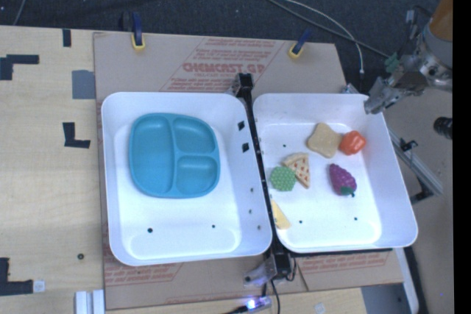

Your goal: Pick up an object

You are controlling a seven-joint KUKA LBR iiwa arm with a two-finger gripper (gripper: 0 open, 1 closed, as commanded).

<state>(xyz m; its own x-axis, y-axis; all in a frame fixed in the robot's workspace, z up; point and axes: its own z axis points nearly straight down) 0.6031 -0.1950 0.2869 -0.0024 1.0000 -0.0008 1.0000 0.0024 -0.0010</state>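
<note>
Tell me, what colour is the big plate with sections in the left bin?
Light blue. The plate shows clearly in the camera view.

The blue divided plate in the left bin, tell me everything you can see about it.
The blue divided plate is a light blue, rounded-square tray that looks like smooth plastic. Raised ridges split it into three compartments: one large along its left side and two smaller ones stacked on its right. All three hold nothing. It lies flat and face up on the floor of the left bin, in the bin's upper half, turned slightly. It touches the bin floor and nothing else.
</note>
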